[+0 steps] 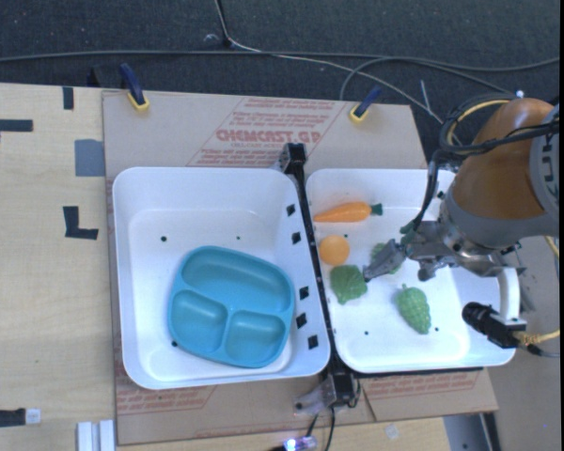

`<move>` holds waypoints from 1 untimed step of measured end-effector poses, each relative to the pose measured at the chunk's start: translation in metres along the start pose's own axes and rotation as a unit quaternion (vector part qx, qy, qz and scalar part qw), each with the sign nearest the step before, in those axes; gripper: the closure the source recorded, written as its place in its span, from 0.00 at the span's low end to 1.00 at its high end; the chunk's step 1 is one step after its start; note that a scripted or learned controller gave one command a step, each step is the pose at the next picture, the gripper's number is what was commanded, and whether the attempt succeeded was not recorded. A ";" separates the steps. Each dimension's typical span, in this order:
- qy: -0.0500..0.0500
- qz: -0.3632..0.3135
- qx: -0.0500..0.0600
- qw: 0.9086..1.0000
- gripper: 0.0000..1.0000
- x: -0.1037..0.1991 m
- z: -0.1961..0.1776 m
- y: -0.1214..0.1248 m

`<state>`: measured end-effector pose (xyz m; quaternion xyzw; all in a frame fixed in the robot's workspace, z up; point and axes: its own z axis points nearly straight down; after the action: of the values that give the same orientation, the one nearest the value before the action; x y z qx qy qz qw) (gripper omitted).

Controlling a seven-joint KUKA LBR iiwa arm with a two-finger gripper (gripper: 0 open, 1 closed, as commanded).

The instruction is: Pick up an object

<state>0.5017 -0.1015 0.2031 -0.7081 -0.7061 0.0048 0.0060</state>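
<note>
My gripper [402,263] hangs low over the right bin [451,350], open, with only bare bin floor between its fingers. Its left finger [382,259] sits just right of a green broccoli piece [348,283]. A bumpy green vegetable [415,308] lies just below the gripper. A small orange ball [335,249] rests left of the gripper, above the broccoli. An orange carrot [345,212] with a green top lies at the back of the bin.
The left bin [141,205] holds a blue divided plate [230,305]. A black divider [305,242] runs between the bins. The arm's orange band [503,167] looms over the right bin's right side. Cables trail across the back.
</note>
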 end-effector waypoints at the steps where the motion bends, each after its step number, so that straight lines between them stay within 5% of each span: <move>1: -0.001 -0.002 -0.006 1.000 0.00 0.000 -0.007 0.003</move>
<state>0.5047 -0.1011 0.2096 -0.7067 -0.7075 0.0007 0.0010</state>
